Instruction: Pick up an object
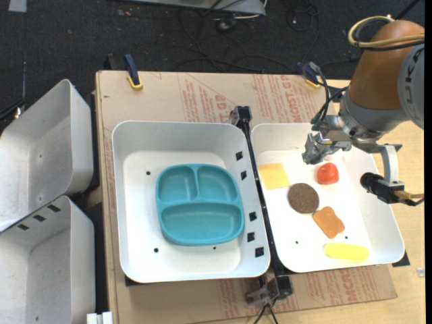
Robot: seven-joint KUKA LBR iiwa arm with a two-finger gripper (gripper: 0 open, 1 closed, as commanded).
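Task things: in the right white bin [388,235], lower right of the frame, lie a pale yellow square slice [274,176], a small red rounded piece [328,173], a dark brown round disc [303,198], an orange-tan toast-shaped piece [329,221] and a bright yellow elongated piece [347,251]
Layout: yellow square at the bin's left, red piece toward upper centre, brown disc between them and lower, toast-shaped piece just below and right of the disc, elongated piece near the bottom rim
Arm: grey with an orange section at the upper right of the frame, reaching in from the right edge and angled down over the top of the right bin
End effector [316,152]: dark metal, low over the bin's upper part, just left of and above the red piece; nothing seen between its tips, and how far it is spread I cannot tell
Left white bin [128,181]: centre of the frame, holds a teal three-section plate [200,204]
Counter [202,93]: brown board under both bins
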